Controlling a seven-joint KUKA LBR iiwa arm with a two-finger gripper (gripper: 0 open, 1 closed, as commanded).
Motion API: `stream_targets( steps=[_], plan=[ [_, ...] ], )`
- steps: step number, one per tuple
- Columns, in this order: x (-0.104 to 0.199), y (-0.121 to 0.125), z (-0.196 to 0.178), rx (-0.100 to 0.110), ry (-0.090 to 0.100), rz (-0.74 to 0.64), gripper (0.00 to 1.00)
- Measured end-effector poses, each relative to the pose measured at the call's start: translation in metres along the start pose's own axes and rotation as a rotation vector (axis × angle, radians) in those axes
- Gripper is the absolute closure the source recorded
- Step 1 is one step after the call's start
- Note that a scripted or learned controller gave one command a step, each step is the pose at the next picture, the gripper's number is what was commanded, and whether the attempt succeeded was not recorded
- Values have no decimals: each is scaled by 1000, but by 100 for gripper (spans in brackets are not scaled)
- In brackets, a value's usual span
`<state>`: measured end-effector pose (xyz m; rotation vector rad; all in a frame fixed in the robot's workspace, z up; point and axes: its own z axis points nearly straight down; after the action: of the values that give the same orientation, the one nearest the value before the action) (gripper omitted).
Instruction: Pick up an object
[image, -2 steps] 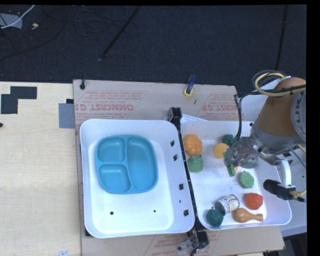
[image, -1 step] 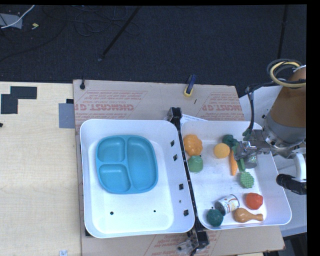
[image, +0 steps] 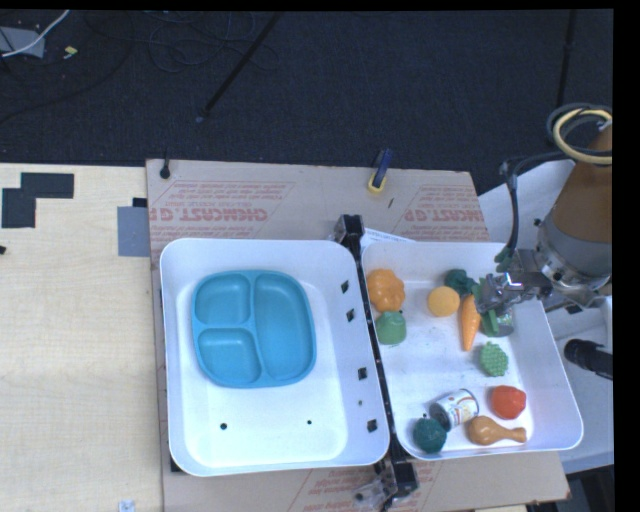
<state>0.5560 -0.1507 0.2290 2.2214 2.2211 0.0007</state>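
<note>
Gripper (image: 497, 303) low at three o'clock in the right bin (image: 560, 400), just beside the carrot (image: 468, 322) and touching a green piece (image: 496, 322); impossible to tell its state. Orange ball (image: 444, 301) at nine o'clock of the carrot. Blue divided plate (image: 252, 328) in the left bin (image: 200, 440).

The grey KUKA arm with its orange band (image: 588, 195) is seen reaching in from the right, above the far right corner of the right-hand shallow white bin (image: 560, 372). Its metal two-finger gripper (image: 497, 300) is lowered inside that bin, near its right wall.
</note>
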Motion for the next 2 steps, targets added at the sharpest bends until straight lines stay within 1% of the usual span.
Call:
stream_targets(
  steps=[1, 2],
  plan=[
    [50, -18, 10, 6, 2, -2, 100],
    [101, -26, 19, 6, 3, -4, 100]
  ],
)
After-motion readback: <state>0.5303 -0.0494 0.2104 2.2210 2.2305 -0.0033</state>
